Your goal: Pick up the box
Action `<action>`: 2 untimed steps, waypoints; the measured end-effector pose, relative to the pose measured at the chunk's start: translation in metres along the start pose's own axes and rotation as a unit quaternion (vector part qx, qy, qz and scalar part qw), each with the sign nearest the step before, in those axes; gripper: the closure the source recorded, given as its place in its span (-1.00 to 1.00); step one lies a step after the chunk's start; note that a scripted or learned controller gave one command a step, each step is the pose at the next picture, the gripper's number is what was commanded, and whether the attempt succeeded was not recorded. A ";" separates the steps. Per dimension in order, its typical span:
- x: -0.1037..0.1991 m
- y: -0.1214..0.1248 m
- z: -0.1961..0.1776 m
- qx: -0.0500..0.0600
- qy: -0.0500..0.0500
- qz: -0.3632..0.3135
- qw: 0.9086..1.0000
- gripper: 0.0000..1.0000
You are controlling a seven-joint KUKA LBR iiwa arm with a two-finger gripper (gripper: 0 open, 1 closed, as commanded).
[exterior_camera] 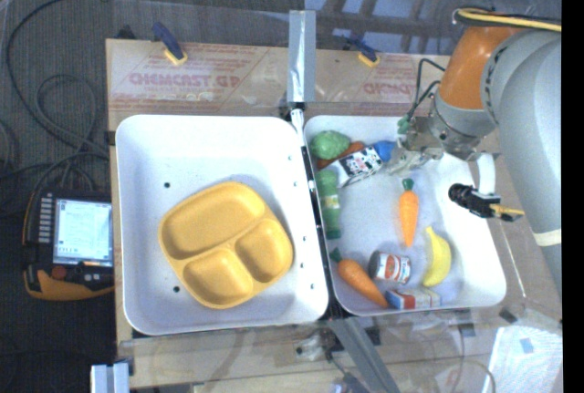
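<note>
Camera view, starting at the near edge of the right-hand shallow white plastic bin (474, 291): a small red-and-white carton box (412, 299) lies flat against the bin's near wall, with an orange carrot (361, 282) to its left, a red-labelled can (392, 268) just behind it and a yellow banana (438, 257) behind and to its right. I take this carton to be the box the task means, though a black-and-white printed package (362, 162) near the bin's far wall could also pass for one. Further back from the near wall a second, upright carrot (408, 212) sits mid-bin, and a green bottle (328, 204) lies along the left wall. At the far wall sit a green leafy vegetable (330, 145) and the hand (412, 149), low over that corner beside the printed package; whether its fingers are spread or closed I cannot tell, and nothing is visibly between them. Judging by this, the pick is not yet done: the carton rests in the bin, well apart from the hand, so approach, grasp and lift all remain.
</note>
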State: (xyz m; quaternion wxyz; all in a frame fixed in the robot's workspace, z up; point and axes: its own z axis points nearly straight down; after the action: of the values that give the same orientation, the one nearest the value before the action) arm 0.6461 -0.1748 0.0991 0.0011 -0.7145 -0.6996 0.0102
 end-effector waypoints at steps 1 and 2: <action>-0.001 0.000 0.000 0.000 -0.001 0.000 1.000 -1.00; -0.001 -0.001 -0.009 0.001 -0.003 0.000 1.000 1.00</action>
State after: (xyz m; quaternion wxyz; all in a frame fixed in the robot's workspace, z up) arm 0.6456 -0.1757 0.1082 0.0002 -0.7142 -0.6998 0.0131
